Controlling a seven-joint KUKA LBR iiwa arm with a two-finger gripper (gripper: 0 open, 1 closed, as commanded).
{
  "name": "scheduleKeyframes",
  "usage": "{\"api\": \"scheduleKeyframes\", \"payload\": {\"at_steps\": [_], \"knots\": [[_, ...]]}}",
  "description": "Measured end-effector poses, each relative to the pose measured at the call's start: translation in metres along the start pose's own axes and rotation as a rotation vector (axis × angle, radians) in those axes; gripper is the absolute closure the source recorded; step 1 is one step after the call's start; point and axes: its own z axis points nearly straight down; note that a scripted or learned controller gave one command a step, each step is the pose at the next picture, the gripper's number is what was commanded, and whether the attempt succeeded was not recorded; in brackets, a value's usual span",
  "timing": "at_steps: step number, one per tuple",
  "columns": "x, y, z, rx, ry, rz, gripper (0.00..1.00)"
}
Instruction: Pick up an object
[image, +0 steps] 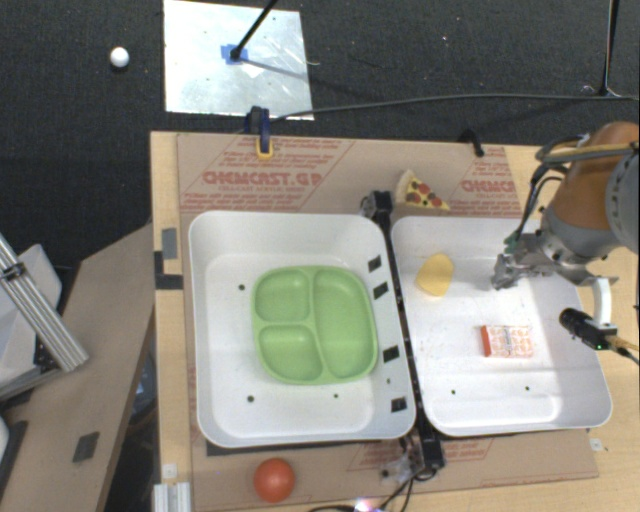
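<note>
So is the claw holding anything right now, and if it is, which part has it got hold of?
Nothing is visibly held. The claw is low in the right bin, apart from the yellow piece and the red-and-white packet.

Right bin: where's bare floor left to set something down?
In the right bin, the front strip below the small red-and-white box is bare, as is the left side between that box and the centre divider, below the yellow piece. The back right is crowded: the gripper sits there beside the yellow piece.
</note>
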Motion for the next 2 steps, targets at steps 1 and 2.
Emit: {"api": "scheduleKeyframes", "payload": {"at_steps": [1, 2], "knots": [[0.000, 0.000, -0.064, 0.000, 0.001, 0.001, 1.00], [0.000, -0.002, -0.108, 0.001, 0.001, 0.000, 1.00]]}}
